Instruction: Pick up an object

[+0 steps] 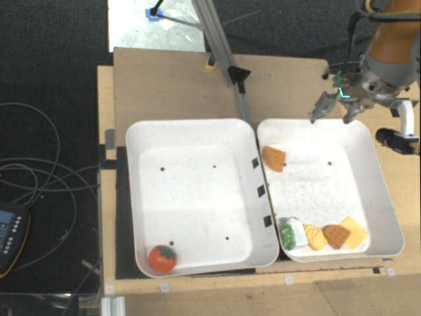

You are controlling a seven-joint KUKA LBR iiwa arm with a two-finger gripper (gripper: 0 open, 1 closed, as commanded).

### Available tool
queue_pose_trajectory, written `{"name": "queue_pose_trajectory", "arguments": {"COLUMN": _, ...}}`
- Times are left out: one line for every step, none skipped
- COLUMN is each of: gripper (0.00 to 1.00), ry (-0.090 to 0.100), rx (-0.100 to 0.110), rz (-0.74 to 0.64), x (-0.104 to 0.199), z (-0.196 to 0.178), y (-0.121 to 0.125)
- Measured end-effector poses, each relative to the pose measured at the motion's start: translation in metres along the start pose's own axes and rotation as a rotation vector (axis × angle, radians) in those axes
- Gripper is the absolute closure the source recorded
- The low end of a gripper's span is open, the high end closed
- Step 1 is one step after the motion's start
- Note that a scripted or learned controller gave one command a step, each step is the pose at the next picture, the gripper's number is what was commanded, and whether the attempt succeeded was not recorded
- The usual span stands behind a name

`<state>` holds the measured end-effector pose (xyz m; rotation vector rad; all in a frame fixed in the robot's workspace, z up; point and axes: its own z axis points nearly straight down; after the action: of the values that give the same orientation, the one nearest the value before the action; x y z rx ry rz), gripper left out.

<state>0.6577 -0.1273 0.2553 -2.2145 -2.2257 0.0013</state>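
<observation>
Two shallow white bins sit side by side on the bench. The left bin (pixel 197 137) holds one red tomato-like ball (pixel 162 258) in its near left corner, close to the front wall; it is round, so no long axis can be read.

The right bin (pixel 375 170) holds five pieces. An orange wedge (pixel 274 158) lies alone near the far left of this bin, just beside the wall shared with the left bin. Its broad curved side faces left and away; its narrower end points toward the near right, so its long axis runs at a slant across the bin floor. Along the front wall lies a row: a green and white piece (pixel 290 233) at the left, then a yellow ridged piece (pixel 315 236), a brown waffle-like piece (pixel 336 235) and a yellow block (pixel 354 232). These four touch or nearly touch one another. The yellow ridged piece has its long axis running from far left to near right.

The gripper (pixel 335 109) hangs over the far rim of the right bin, well apart from every piece. Its two fingers (pixel 321 106) are spread, with a clear gap between them, and nothing sits in that gap. The tips point down and slightly left. They touch no object; whether they touch the rim cannot be told.
</observation>
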Motion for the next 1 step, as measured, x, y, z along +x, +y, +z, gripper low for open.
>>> {"name": "queue_pose_trajectory", "arguments": {"gripper": 0.00, "ry": -0.002, "rx": -0.003, "rz": -0.001, "x": -0.0001, "z": -0.0024, "y": 0.0006}}
